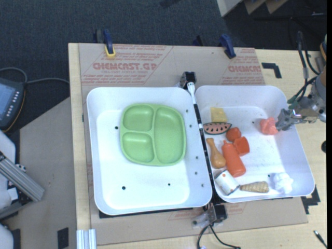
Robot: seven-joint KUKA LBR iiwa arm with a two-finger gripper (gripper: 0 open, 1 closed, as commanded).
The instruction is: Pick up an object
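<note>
A small salmon-pink toy (pixel 268 126) lies in the right bin (pixel 295 154), near its right wall. My gripper (pixel 283 121) reaches in from the right edge, and its tip touches the pink toy's right side. Whether the toy is gripped cannot be made out. More toy foods lie in the bin's left half: a yellow block (pixel 218 114), a watermelon slice (pixel 217 128), two red pieces (pixel 237 140), an orange carrot (pixel 234 160) and a tan drumstick (pixel 215 153).
A green divided plate (pixel 153 134) lies in the left bin (pixel 104 154). Along the right bin's front edge lie a white cup-like piece (pixel 225 181), a cone (pixel 254 187) and a crumpled white item (pixel 281 180). Cables hang beside the arm at the far right.
</note>
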